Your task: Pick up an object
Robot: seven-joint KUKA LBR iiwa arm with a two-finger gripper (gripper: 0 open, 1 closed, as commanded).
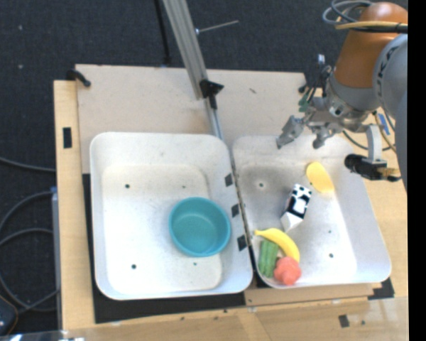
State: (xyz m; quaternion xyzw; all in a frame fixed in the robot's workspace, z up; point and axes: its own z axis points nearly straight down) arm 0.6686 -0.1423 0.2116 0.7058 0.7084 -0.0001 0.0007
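Note:
My gripper (301, 138) hangs over the far edge of the right bin (355, 226), open, with nothing between its fingers. A yellow lemon-like piece (319, 177) lies just below and to the right of it. Toward the front of that bin stands a black-and-white carton (296, 206). A banana (279, 241), a green vegetable (268, 258) and a red fruit (287, 270) crowd the bin's front-left corner. The gripper touches none of them.
A blue bowl (199, 226) sits in the left bin (128, 169), close to the wall shared with the right bin. A slanted metal post (188, 41) rises from the bench behind the bins.

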